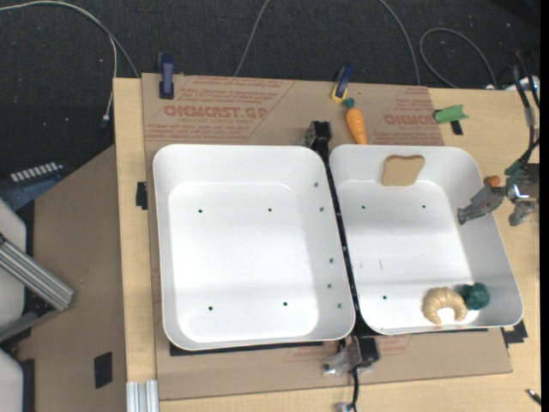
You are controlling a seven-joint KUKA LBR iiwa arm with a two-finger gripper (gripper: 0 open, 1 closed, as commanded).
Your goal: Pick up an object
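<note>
1. Croissant (445, 305): a pale toy pastry, curled like a horseshoe, lying in the near right corner of the right bin (412, 256).
2. Green toy (474, 296): a small dark-green lump just beside the croissant on its right, touching or nearly so; its kind is too small to tell.
3. Toast (401, 170): a flat tan slice at the far wall of the right bin, partly up on the sloped side, well apart from the croissant.
4. Gripper (497, 202): at the right rim of the right bin, about midway along it. One grey finger slants down-left over the bin's edge and another part shows to its right; I cannot tell whether the fingers are spread or pressed together. Nothing is seen between them. A small orange spot sits just above it.
5. Left bin (249, 324): white, beside the right bin, the two touching along their shared side.
6. Carrot (355, 124): an orange toy with a green top, lying on the cardboard beyond the bins, near the gap between them.
7. Clamps: a blue one (165, 75) at the board's far left edge, a blue-and-yellow one (342, 82) just beyond the carrot, a green one (450, 115) to the far right.
</note>
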